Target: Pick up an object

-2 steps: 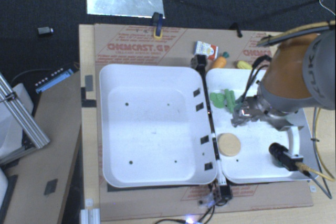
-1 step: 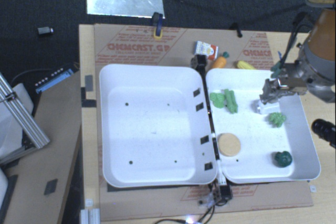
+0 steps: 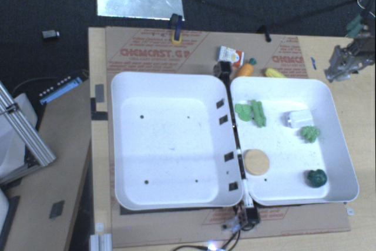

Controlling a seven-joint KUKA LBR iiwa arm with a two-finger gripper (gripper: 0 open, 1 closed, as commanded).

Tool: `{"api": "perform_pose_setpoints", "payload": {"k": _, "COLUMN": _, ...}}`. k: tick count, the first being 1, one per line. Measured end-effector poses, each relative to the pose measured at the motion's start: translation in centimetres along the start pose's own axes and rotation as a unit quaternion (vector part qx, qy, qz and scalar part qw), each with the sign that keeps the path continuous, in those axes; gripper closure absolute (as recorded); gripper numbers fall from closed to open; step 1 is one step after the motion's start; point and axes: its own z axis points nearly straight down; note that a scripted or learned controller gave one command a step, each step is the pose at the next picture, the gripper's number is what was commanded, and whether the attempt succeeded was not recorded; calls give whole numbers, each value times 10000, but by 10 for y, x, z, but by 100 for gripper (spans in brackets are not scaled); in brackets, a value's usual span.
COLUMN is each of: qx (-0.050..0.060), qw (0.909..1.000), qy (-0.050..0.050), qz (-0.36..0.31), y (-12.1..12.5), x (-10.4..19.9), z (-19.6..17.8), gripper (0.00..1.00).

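The gripper (image 3: 346,64) is hovering at the far right of the view, above the counter (image 3: 64,144) and just outside the upper right corner of the right bin (image 3: 338,126); it is a grey, blurred shape there, and whether it is wide or narrow cannot be told, though nothing is showing in its grasp. The candidate objects are all lying in the right bin. A light green leafy piece with a darker green stalk-like piece (image 3: 251,111) is sitting near the bin's upper left, close to the divide between the bins. A small white block (image 3: 298,119) is resting toward the upper right, and just below it a small light green ruffled piece (image 3: 309,133) is lying beside it, near but seemingly apart. A flat tan round disc (image 3: 256,162) is sitting at the lower left of this bin, close to the inner wall. A dark green rounded object (image 3: 316,178) is lying at the lower right, well apart from the disc. The left bin (image 3: 120,126) is standing beside the right one, their inner walls touching along the middle. Beyond the bins' far edge, an orange carrot-like toy (image 3: 245,70) and a yellow piece (image 3: 273,73) are lying on the brown cardboard sheet (image 3: 153,47) under the bins.
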Motion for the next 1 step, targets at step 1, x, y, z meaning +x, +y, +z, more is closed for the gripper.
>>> {"api": "perform_pose_setpoints", "payload": {"k": 1, "qx": 84, "qw": 10000, "qy": 3, "qz": 1, "y": 0, "x": 23, "z": -7, "gripper": 100}}
